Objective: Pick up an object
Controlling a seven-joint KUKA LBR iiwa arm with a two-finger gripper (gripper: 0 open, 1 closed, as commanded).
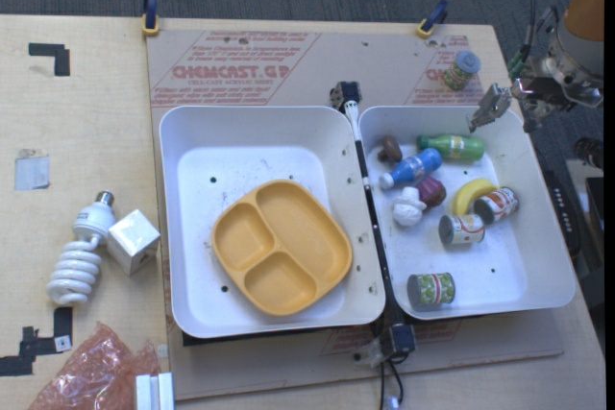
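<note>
The right bin (548, 235) holds the clutter. At its twelve o'clock lies a green bottle (452, 146): light, stiff, slick plastic, likely best gripped across its middle. The hand (504, 103) hovers at the bin's one o'clock rim, released and grasping nothing.

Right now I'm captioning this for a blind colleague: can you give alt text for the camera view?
A grey robot arm's pincer hangs over the upper right corner of the right bin, holding nothing; that bin holds a green bottle, blue bottle, banana and small cans. The left bin holds a yellow divided plate.
</note>
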